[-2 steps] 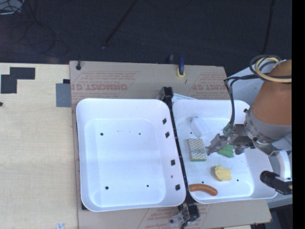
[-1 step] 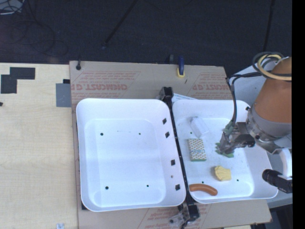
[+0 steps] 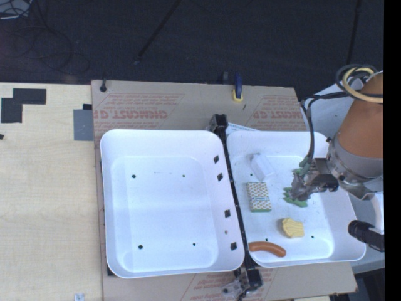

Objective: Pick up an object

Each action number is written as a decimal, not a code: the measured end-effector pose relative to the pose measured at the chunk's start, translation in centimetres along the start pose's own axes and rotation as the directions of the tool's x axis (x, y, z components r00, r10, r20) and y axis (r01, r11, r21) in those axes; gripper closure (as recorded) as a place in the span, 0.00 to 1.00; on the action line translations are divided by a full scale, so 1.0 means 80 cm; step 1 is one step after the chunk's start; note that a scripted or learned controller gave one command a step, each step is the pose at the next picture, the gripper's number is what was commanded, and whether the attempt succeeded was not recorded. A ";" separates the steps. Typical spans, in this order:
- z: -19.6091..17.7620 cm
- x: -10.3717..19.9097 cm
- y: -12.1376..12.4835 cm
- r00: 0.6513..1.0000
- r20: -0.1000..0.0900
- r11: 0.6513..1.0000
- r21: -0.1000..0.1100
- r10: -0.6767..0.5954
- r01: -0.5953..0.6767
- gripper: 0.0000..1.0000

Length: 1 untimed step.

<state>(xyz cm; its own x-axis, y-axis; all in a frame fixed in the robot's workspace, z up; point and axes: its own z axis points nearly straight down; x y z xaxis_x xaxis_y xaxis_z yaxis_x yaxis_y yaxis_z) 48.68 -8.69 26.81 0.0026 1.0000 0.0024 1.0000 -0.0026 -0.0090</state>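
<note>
In the right bin lie a patterned rectangular sponge-like block, a pale whitish piece, a yellow chunk and an orange-brown sausage near the front wall. A green object lies at the right side of that bin. My gripper hangs low directly over the green object, its dark fingers down against it. The arm's orange band and grey wrist reach in from the right.
The left bin sits beside the right one, split by a black clamp strip. Both rest on a cardboard sheet on the wooden bench. A blue-yellow clip stands at the cardboard's back edge.
</note>
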 end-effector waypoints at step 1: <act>-0.063 0.079 0.037 1.000 0.001 1.000 -0.012 -0.011 0.011 1.00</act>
<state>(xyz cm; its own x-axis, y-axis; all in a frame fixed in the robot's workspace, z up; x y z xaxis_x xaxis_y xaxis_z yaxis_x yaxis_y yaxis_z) 51.68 -2.40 31.87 -0.0081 1.0000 0.0014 1.0000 0.0081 0.0032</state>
